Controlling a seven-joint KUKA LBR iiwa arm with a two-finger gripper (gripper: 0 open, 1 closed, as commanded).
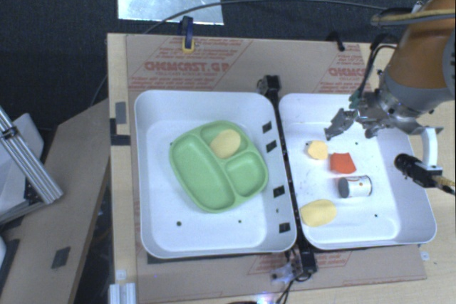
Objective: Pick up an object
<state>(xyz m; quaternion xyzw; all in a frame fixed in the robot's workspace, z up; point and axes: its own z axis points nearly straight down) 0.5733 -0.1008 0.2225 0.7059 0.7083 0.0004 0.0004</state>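
The pincer [347, 122] hangs over the upper part of the right bin [406, 224], at the end of the grey arm [420, 60] with its orange band that comes in from the right side. Its 2 dark fingers [336, 127] point down and to the left, spread a little apart, with nothing between them.

Just below and to the left of the pincer, apart from its tips, lies a small yellow lump [317, 149] on the bin floor. Below the pincer, right beside that lump, sits an orange-red block [343, 163]. Further below it rests a small cylinder on its side [355, 186], white with a grey cap end turned to the left. Lowest of all, well below the pincer and slightly to its left, is a larger yellow potato-shaped piece [318, 211] near the bin's front wall. All 4 things lie loose in the right bin, none touched by the fingers.

Far to the left of the pincer, across the black divider clips, is the left bin [157, 224]. In it lies a green 3-compartment tray [214, 174], tilted in plan, and in its small upper compartment sits 1 more yellow piece [226, 143].

Both bins stand on a brown cardboard sheet [214, 60] with red lettering.
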